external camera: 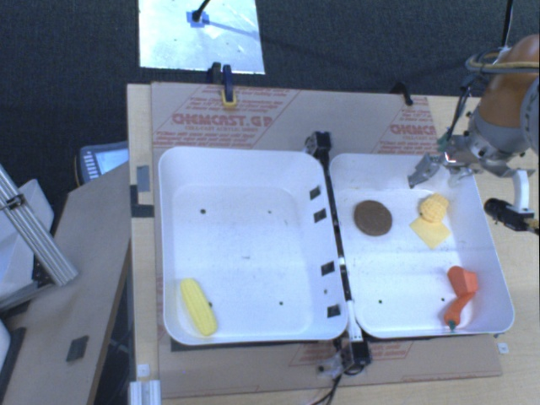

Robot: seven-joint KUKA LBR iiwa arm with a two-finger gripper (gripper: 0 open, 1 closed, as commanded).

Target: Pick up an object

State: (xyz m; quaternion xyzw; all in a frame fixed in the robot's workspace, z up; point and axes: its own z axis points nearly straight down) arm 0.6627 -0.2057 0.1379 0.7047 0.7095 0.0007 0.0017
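My gripper (pixel 445 174) hangs open over the far right part of the right bin (pixel 396 169), with nothing between its fingers. Just below it lie a bumpy yellow lump (pixel 434 207) and a flat pale yellow slice (pixel 431 231), touching each other. To their left is a brown disc (pixel 372 218). An orange carrot-like piece (pixel 459 292) rests in the bin's near right corner. A yellow corn cob (pixel 197 306) lies in the near left corner of the left bin (pixel 245 175).
A black divider with clips (pixel 329 226) runs between the two bins. Both bins sit on a cardboard sheet (pixel 253 121). A shiny plate (pixel 201 22) lies behind the bench, and metal rails (pixel 29 226) stand at the left.
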